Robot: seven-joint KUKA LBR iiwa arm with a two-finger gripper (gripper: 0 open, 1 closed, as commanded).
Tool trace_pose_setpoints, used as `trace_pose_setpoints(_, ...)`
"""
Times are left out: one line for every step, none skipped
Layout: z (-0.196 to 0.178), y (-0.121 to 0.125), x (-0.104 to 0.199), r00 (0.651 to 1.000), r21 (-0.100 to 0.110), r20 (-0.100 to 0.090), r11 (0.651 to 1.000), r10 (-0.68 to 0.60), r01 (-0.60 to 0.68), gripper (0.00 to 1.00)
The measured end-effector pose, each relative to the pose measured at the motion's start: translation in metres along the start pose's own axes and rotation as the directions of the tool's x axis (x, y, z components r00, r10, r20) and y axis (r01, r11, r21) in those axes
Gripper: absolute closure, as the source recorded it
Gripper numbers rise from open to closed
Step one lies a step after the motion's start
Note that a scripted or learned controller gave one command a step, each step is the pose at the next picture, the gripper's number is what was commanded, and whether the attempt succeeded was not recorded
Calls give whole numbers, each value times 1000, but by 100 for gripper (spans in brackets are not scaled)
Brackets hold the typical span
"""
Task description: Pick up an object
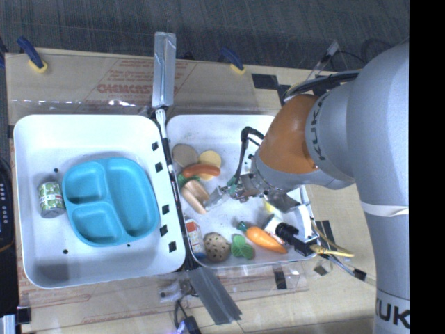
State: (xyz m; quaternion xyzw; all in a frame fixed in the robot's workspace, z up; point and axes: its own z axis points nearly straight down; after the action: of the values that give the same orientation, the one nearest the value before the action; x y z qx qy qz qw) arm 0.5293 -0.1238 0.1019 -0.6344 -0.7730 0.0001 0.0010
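While the claw (224, 192) hangs low over the tan wooden toy roll (194, 195) in the right white bin (229, 124), lined up to grab, can't tell its grip state.

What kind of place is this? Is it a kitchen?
Probably not a kitchen: it looks like a robot lab test bench. A big grey arm reaches over two white bins, the food looks like toys, such as the carrot, and clamps hold the board down.
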Motion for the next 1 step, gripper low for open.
trace_pose_setpoints(9,-8,-79,999,-3,-11,999,-32,32,0)
